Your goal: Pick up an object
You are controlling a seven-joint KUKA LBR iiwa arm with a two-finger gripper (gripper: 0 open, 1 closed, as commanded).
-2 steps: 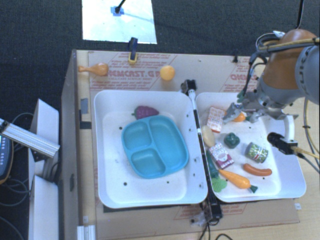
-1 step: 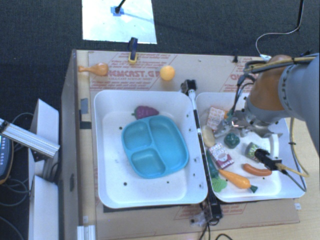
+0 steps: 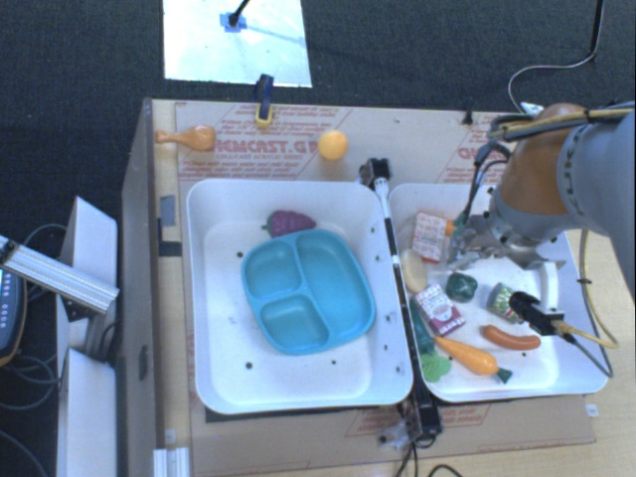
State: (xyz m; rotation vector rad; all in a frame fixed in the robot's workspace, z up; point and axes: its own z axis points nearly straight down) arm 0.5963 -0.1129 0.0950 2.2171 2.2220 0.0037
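My gripper (image 3: 465, 254) hangs low over the back of the right bin (image 3: 571, 381), with the grey arm and its orange band behind it. Just below it lies a dark green round thing (image 3: 461, 287). A small pale carton (image 3: 429, 235) sits to its left. Further forward are a pink box (image 3: 439, 309), a small can (image 3: 501, 299), a red sausage (image 3: 510, 338), an orange carrot (image 3: 469, 356) and a green leafy piece (image 3: 434, 368). A cream oval thing (image 3: 412, 269) rests by the bin's left wall. I see nothing between the gripper's tips.
The left bin (image 3: 214, 366) holds a blue divided plate (image 3: 306, 291) and a purple fruit (image 3: 290, 223) behind it. On the board behind the bins lie an orange ball (image 3: 333, 145) and a tan drumstick-like toy (image 3: 189, 139).
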